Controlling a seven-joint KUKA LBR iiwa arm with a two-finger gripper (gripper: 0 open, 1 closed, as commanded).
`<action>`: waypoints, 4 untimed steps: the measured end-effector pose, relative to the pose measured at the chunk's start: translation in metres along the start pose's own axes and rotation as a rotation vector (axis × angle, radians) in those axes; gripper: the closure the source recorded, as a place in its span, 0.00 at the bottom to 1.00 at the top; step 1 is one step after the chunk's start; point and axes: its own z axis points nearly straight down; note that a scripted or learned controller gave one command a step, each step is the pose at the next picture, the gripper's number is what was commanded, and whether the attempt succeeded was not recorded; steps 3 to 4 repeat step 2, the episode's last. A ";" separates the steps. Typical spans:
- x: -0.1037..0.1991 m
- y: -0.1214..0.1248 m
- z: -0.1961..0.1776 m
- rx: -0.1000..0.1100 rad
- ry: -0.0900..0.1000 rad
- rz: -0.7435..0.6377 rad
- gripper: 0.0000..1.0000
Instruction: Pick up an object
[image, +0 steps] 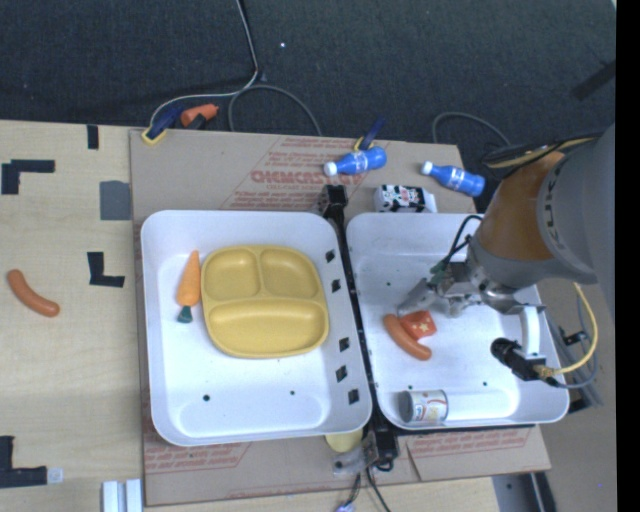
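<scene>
- My arm (545, 225) comes in from the right, grey, with the orange band sitting over the right bin's (500, 400) back corner
- My pincer (425, 300) hangs low over the right bin, pointing left toward the divider between the two bins
- Fingers: I can't tell whether they're apart or together, the tips blur into the white floor
- Nothing visible between them, so I claim no hold
- Just below and left of my tips lies an orange sausage (405, 338), slanted, on the bin floor
- A red piece (420, 324) sits against the sausage's upper side, right beside my tips; whether I touch it, I can't tell
- A small can (428, 406) lies on its side near the front wall of the same bin, apart from the sausage
- A black fitting (508, 355) with a yellow cable shows at the bin's right end
- Over in the left bin (160, 330), a yellow tray (265, 300) with three compartments lies flat in the middle
- A carrot (189, 280) lies just left of the tray, nearly touching its rim, green end toward the front
- Behind the bins, on the cardboard, two blue bottles (357, 163) lie on their sides, the other (455, 179) further right
- Between them a small black-and-white box (405, 199) sits against the right bin's back wall
- Far left on the bench (60, 400), another sausage (33, 294) lies alone, well apart from both bins
- An orange clamp (198, 115) grips the cardboard's back edge
</scene>
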 end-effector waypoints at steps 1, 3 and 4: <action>0.042 -0.023 0.010 -0.001 -0.001 0.000 0.00; 0.040 -0.022 -0.001 -0.001 -0.001 0.002 1.00; 0.040 -0.022 -0.001 -0.001 -0.001 0.002 1.00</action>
